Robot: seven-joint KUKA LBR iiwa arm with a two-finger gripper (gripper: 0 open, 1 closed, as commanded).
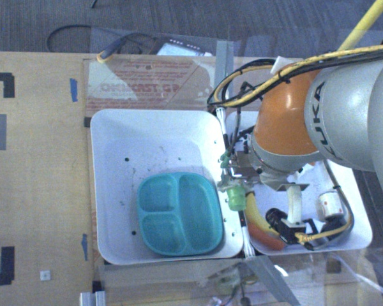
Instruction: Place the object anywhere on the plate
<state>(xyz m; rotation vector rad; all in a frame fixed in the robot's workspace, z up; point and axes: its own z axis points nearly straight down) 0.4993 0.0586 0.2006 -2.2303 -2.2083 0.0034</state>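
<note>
Tan counter (38,171), teal plate (179,215) low in left bin (115,145), yellow object (254,217) in right bin (360,228), long axis slanting, green tip pointing upper left, just below gripper (233,177), whose opening cannot be told.

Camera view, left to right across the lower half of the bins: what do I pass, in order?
Left bin wall → teal divided plate → green-tipped yellow object at the divide between the bins → right bin's outer rim. The red piece beside the yellow object overlaps it, so I leave it out.
</note>
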